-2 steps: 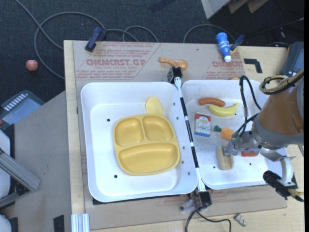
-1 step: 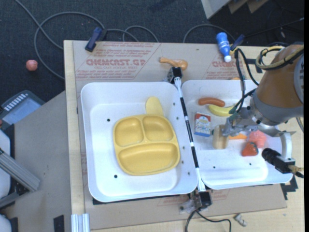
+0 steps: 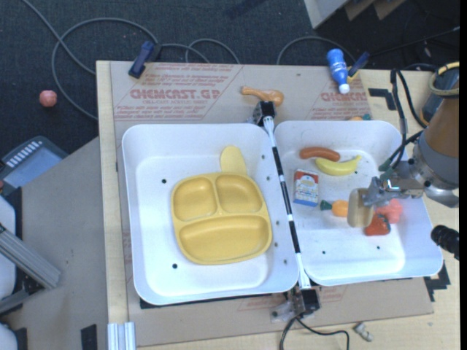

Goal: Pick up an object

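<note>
The right bin (image 3: pixel 350 265) holds several toy foods: a red sausage (image 3: pixel 319 153), a yellow banana (image 3: pixel 337 165), a small white carton (image 3: pixel 306 188), a small orange piece (image 3: pixel 338 208), a tan block (image 3: pixel 357 208), a red piece (image 3: pixel 377 227) and a pink piece (image 3: pixel 395 210). My gripper (image 3: pixel 375 197) reaches in from the right and hangs low over the tan block, the red piece and the pink piece. It hides part of these three. Nothing is visibly lifted off the bin floor.
The left bin (image 3: pixel 146 195) holds a yellow divided plate (image 3: pixel 219 217). Behind the bins lie a blue-and-white bottle (image 3: pixel 337 68), a tan toy (image 3: pixel 263 93) and a blue clamp (image 3: pixel 141 58). Cables run along the right edge near the arm (image 3: pixel 441 144).
</note>
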Motion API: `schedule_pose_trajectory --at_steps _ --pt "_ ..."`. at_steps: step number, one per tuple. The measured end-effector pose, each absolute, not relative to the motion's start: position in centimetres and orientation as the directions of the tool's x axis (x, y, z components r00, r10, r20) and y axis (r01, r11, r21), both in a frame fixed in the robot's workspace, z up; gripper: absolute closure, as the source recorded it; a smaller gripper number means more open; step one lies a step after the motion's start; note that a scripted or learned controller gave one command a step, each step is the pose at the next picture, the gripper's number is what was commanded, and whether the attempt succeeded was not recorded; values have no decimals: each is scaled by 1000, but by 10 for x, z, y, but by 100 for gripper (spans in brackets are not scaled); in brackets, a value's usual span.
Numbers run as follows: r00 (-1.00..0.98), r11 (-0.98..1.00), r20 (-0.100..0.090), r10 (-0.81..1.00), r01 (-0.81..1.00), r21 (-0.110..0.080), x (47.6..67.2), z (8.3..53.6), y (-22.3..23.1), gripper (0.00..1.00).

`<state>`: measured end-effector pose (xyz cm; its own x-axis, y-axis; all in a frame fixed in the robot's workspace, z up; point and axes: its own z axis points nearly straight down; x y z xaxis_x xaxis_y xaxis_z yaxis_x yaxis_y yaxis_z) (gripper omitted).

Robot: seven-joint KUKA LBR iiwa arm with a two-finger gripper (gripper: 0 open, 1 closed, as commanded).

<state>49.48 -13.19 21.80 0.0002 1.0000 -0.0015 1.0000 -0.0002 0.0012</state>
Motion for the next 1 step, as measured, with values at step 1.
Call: schedule_pose_trajectory --at_steps 1 --pt "1 -1 0 1000 1000 -2 502 142 -206 100"
